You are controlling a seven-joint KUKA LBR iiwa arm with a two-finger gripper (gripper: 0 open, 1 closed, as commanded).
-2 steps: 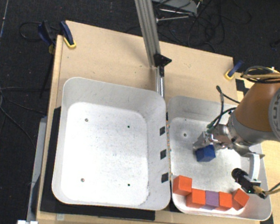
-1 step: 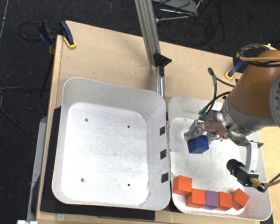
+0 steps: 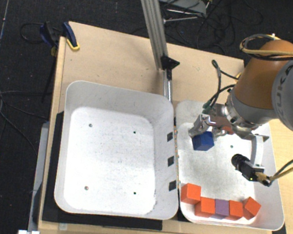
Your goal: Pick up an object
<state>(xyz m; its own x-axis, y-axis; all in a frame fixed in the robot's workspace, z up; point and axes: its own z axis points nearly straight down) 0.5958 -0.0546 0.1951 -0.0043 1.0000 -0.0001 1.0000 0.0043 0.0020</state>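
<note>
While the arm [image 3: 287,82] reaches in from the right over the right bin [image 3: 268,222], its gripper [image 3: 206,131] pinches a blue block [image 3: 203,141] between its fingers, over the bin's upper left part near the wall shared with the left bin [image 3: 68,145]. This block looks nearly cubic, with no clear long axis, and sits tilted, one corner pointing down toward the bin floor. Along the right bin's near wall lies a row of blocks: four orange blocks [image 3: 191,192] and one purple block [image 3: 222,207] between them.
</note>
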